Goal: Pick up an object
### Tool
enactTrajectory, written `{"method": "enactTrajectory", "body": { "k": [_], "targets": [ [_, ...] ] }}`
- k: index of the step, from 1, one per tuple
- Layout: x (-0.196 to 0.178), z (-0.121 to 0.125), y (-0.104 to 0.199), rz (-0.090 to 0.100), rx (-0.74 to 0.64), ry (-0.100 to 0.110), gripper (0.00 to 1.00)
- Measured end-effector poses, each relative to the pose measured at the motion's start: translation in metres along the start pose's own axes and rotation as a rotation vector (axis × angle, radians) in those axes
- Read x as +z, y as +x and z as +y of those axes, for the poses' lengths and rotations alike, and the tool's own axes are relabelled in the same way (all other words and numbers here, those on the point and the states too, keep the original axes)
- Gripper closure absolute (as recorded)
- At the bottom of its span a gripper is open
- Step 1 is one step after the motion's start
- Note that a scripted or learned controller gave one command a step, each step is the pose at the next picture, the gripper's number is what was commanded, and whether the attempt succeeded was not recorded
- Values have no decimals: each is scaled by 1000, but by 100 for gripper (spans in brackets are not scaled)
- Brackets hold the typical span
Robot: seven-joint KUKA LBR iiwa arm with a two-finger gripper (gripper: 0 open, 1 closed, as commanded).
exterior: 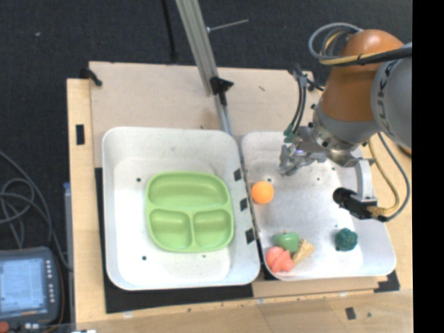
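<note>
**Gripper low over the right bin, nothing seen in it**

Nearest, at six o'clock in the right bin (374,263): pink toy (277,259), green toy (286,241). Dark green lump (346,239) at four. Orange ball (262,192) at nine. Gripper (290,159) at eleven; its spread cannot be told.

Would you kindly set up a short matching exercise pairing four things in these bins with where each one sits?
Things:
1. green divided plate
2. orange ball
3. dark green object
4. pink object

Places:
A. right bin, near its right edge
B. left bin, in the middle
C. right bin, front left corner
D. right bin, near the wall shared with the left bin

Pairs: 1-B, 2-D, 3-A, 4-C
</note>
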State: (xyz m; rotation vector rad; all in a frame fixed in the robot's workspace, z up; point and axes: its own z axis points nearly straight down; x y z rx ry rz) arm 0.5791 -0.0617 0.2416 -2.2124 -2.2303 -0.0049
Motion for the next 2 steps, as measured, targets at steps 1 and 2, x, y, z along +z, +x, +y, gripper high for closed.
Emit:
{"method": "enactTrajectory", "body": {
  "k": [1, 2],
  "targets": [
    [-2, -19, 54, 0, 0, 2, 100],
    [-4, -17, 106, 0, 0, 0, 100]
  ]
}}
